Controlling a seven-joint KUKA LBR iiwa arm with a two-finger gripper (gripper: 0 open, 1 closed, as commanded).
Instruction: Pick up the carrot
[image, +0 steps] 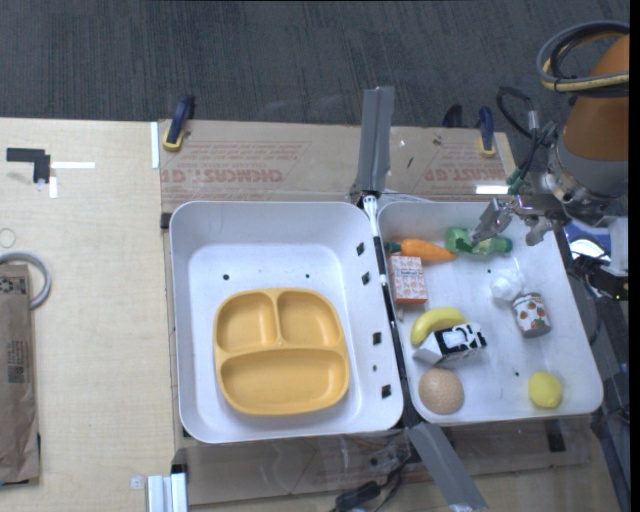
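1. Where the right bin (570, 300) meets its far wall, the carrot (428, 250) lies flat, orange, green top end toward the divider, just beside a small orange carton (407, 279) and near a green item (470, 241).
2. Handling (est.): toy-like, prob. light, stiff, smooth skin so may slip; tapered, so best taken across the thick mid-body, not the thin tip.
3. Gripper (493, 222) at the bin's far right corner, above the green item, apart from carrot. Jaws: can't tell if apart or together; nothing visibly between them.
4. Other contents, right bin: banana (438, 323), black-and-white item (459, 340), brown egg-shaped ball (440, 390), lemon (545, 390), small can (531, 315), white lump (505, 286). None touch the carrot except poss. the carton.
5. Left bin (190, 300): yellow divided plate (283, 350).
6. Surface: white bin floor, smooth, prob. low friction; carrot could slide or roll if nudged.
7. Room: far wall close behind carrot, carton close in front; approach from above looks freest. Tabletop (80, 300) to left, pale wood, w/ brown bag (15, 370).
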